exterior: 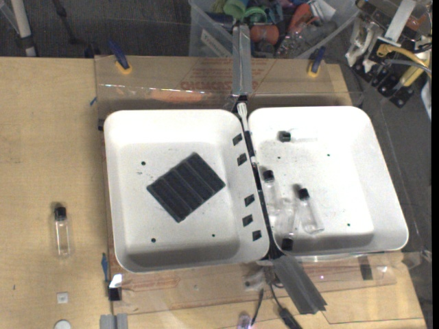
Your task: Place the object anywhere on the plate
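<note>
A black ribbed square plate lies flat in the left white bin, turned like a diamond, with nothing on it. In the right white bin, near its left wall, lie several clear vials with black caps: one close to the divider and another just to its right. A small black cap-like piece sits alone toward the back of that bin. Another dark piece rests at the front left corner.
A loose clear vial lies on the wooden bench left of the bins. A clear tub of colourful items stands behind the bins. Cables and equipment crowd the back right. Black markers run along the divider.
</note>
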### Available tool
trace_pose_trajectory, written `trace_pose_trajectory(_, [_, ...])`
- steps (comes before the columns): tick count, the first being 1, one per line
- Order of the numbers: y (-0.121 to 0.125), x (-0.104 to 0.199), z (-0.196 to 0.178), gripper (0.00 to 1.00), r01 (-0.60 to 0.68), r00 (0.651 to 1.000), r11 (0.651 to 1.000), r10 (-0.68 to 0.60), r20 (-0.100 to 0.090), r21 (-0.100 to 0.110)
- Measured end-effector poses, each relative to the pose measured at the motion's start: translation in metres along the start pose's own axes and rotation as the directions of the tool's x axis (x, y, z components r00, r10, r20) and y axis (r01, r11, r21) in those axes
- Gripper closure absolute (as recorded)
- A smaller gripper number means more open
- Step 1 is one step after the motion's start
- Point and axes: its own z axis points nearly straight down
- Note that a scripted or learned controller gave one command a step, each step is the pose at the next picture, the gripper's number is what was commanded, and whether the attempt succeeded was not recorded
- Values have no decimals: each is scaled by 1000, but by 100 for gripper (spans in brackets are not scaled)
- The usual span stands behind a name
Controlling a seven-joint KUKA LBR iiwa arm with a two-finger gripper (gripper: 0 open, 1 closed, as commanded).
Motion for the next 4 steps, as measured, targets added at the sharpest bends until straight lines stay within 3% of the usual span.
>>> trace_pose_trajectory(1, [-11, 3, 0, 100, 90, 996, 996, -90, 2, 4])
trace_pose_trajectory(2, [-4, 5, 0, 100, -245, 970, 970, 245, 0, 1])
trace_pose_trajectory(3, [-13, -1, 0, 100, -556, 831, 831, 556, 0, 2])
trace_pose_trajectory(4, [-12, 4, 0, 100, -589, 808, 808, 589, -1, 1])
